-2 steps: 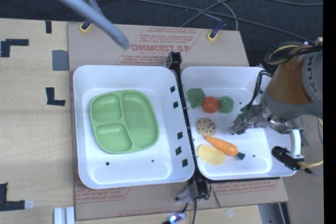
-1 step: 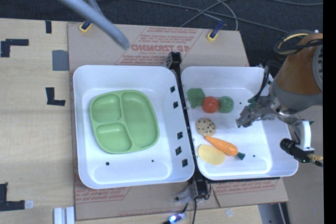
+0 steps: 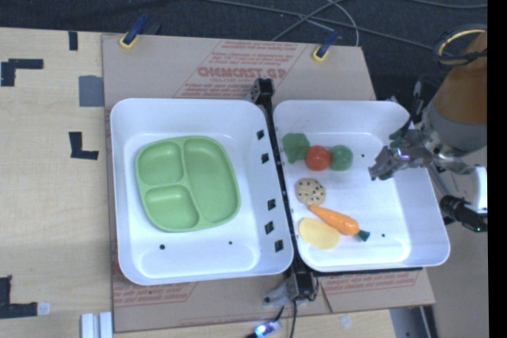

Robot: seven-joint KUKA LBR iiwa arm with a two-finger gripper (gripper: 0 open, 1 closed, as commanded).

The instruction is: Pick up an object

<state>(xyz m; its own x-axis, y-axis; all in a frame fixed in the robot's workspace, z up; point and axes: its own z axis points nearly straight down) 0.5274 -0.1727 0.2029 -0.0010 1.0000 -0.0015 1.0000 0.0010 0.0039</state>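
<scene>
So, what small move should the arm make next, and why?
Probably move the pincer leftward and down toward the green ball, the nearest toy. The pincer hangs over the right bin at its right side, apart from every toy, with nothing between its fingers.

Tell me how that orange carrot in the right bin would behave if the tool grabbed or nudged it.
The carrot looks like a stiff moulded toy, so it probably won't flop. Its tapered, rounded body could roll or pivot if nudged. It lies touching the yellow piece, so a push may shift that too. The tool is up by the bin's right side.
</scene>
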